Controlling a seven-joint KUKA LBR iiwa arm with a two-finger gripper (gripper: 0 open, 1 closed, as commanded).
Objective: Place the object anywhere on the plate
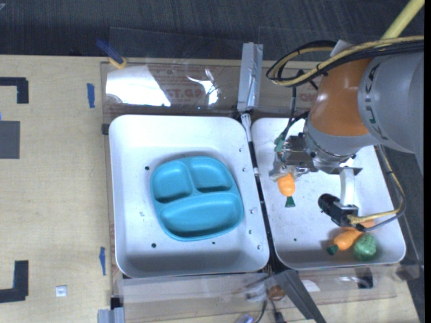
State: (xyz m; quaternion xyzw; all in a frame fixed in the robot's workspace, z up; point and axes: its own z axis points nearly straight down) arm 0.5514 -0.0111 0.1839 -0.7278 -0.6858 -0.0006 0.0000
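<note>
Fingers (288, 173) pinching small orange toy carrot (287, 186) above right white bin (384, 247). Blue divided plastic plate (195, 197) in left white bin (135, 147), on pale wooden surface (54, 180).

I see my pincer (288, 170) low over the right bin (384, 247), with a small orange carrot (287, 186) between its fingers, hanging green end down. The blue plate (195, 197) lies in the left bin (128, 180). A second carrot (345, 239) and a green vegetable (366, 247) sit touching near the right bin's front corner.
</note>
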